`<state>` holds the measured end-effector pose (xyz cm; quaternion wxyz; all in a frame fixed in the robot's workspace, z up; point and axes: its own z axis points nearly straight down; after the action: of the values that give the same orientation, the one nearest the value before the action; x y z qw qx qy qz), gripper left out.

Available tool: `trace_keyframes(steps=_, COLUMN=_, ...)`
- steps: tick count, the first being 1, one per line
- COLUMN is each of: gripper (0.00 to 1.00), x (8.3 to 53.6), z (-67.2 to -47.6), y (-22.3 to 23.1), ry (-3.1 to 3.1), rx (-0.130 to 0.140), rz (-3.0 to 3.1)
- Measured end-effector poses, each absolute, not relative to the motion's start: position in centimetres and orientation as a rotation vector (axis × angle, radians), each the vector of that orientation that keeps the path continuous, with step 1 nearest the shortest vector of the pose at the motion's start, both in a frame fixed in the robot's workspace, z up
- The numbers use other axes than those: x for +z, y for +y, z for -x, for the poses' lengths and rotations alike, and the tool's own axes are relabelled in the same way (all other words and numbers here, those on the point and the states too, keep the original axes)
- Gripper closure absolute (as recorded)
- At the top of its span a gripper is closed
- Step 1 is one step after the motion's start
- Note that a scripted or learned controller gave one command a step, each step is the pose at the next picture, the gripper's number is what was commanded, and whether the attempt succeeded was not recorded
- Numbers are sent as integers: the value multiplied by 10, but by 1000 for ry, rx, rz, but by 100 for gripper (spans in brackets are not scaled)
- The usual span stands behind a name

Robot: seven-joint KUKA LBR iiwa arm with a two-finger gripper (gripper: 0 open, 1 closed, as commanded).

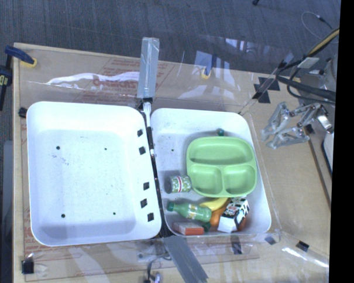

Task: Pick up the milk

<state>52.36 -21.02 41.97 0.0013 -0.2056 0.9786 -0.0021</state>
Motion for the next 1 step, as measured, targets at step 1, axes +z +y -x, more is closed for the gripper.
trace_keyframes(steps=1, gripper=100, x=230, z=-537, y=-209, ry=3002, rx=2, rz=925)
